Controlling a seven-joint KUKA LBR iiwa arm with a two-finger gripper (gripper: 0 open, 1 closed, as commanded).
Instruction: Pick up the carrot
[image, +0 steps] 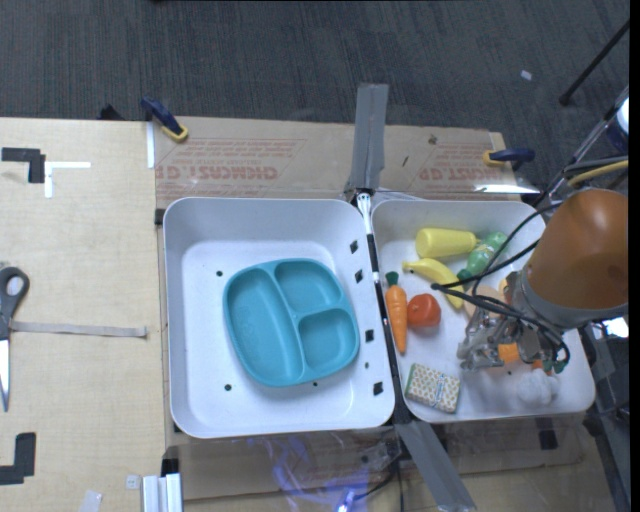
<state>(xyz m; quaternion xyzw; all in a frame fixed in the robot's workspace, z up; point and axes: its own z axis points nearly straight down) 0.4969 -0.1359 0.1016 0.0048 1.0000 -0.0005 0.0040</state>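
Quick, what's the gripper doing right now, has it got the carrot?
Gripper: cannot be told whether it is open or closed. It is in the right bin, apart from the carrot, which lies by the bin's left wall, not held.

Bright even light, soft shadows (slightly grainy)

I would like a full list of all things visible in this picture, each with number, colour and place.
bins: two, white, side by side on the bench
divided plate: one, blue, in the left bin
carrot: one, orange, right bin, near its left wall
tomato: one, red, beside the carrot
banana: one, yellow, right bin
corn: one, yellow, right bin, far side
sponge: one, speckled, right bin, near side
scissors: one, grey, left on the bench
arm: one, orange band, over the right bin
hand: one, low over the right bin, right of the tomato
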